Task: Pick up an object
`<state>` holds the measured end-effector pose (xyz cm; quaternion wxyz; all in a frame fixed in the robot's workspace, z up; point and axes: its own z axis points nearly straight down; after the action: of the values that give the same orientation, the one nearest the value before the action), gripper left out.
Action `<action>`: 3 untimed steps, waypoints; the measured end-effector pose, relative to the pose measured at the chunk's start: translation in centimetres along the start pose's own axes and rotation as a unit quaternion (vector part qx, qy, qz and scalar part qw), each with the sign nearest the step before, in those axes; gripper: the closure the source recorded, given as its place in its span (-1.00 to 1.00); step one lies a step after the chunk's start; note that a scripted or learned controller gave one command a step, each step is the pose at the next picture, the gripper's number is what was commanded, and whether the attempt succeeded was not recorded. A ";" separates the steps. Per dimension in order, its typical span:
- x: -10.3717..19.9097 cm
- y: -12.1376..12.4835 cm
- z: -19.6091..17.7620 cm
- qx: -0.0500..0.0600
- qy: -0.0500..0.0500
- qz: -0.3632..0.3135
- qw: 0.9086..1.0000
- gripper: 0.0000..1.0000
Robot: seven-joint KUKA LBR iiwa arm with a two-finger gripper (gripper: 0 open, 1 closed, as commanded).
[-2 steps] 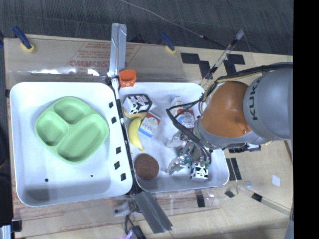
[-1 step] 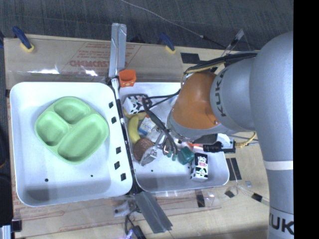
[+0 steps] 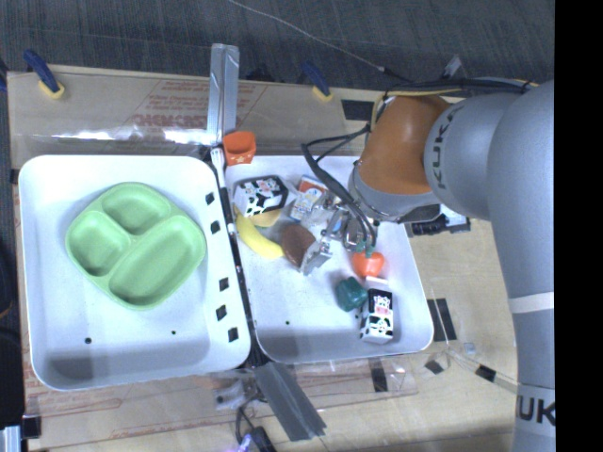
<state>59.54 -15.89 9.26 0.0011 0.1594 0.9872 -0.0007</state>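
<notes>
Camera view: jaws just above a brown object (image 3: 298,244) beside the banana (image 3: 258,238); opening impossible to tell.

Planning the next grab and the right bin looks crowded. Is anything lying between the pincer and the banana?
Yes. A brown object lies between the pincer and the banana, touching or nearly touching the banana's right side. A cow-print carton sits just above the banana.

Robotics lab: KUKA arm (image 3: 490,149) over clamped white bins (image 3: 57,347) (toy food).
</notes>
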 end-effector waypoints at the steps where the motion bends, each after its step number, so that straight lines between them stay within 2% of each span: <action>1: 1.9 5.6 0.1 0.000 0.002 0.008 1.000 -1.00; 2: 1.9 5.7 -1.0 0.000 0.002 0.004 1.000 1.00; 3: 3.3 7.1 -14.2 -0.002 -0.006 0.007 1.000 1.00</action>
<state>58.58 -8.10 23.44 0.0069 0.1662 0.9861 0.0003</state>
